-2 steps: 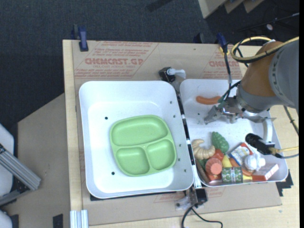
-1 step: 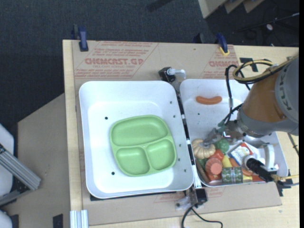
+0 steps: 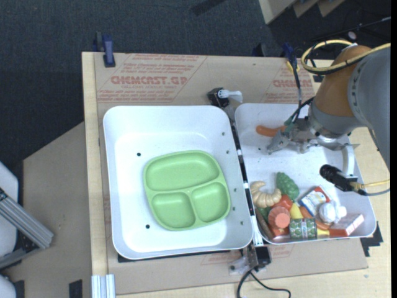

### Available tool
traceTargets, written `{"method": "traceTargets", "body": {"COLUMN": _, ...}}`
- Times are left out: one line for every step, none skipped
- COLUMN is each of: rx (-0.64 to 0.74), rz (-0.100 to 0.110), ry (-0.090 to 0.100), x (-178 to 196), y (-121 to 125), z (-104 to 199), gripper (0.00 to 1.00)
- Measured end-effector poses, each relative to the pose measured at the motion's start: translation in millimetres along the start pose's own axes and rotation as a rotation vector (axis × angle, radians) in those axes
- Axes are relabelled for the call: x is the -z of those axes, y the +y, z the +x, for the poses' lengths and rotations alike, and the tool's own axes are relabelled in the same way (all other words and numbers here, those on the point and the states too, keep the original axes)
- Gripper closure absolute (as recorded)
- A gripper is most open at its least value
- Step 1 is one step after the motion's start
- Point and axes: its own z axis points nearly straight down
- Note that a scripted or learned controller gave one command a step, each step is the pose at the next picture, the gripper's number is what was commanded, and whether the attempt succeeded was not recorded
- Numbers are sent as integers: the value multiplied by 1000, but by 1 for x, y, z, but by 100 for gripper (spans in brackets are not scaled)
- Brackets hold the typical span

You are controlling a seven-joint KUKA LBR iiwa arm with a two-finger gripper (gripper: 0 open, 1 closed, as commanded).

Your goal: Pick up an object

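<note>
You are looking down at two shallow white plastic bins side by side on a cardboard-covered bench (image 3: 155,73). The left bin (image 3: 124,129) holds a pale green plastic tray with three compartments (image 3: 185,189), lying flat near its middle. The right bin (image 3: 248,120) has the arm's two-finger metal gripper (image 3: 277,143) reaching in from the right, low over the bin's far half, beneath the grey arm with its orange band (image 3: 338,85). Whether the claw is apart or together you cannot tell from this angle (the tips blur into the white floor). Just beside the gripper, toward the far wall, lies a small orange carrot-shaped toy (image 3: 267,130); whether it touches the gripper is not clear, and nothing shows between the tips. The other toys are heaped in the near end of that bin, well apart from the gripper: a beige croissant-shaped toy (image 3: 267,196), a dark green leafy toy (image 3: 287,185), a round red tomato-like toy (image 3: 279,218), a green printed can (image 3: 303,229) and a red and white carton (image 3: 352,223).
</note>
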Motion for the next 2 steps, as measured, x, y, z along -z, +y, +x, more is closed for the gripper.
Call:
{"method": "traceTargets", "body": {"rx": -4, "rz": 33, "ry": 4, "x": -4, "y": 54, "z": 39, "gripper": 0}}
{"method": "traceTargets", "body": {"rx": -4, "rz": 16, "ry": 4, "x": -2, "y": 56, "z": 40, "gripper": 0}}
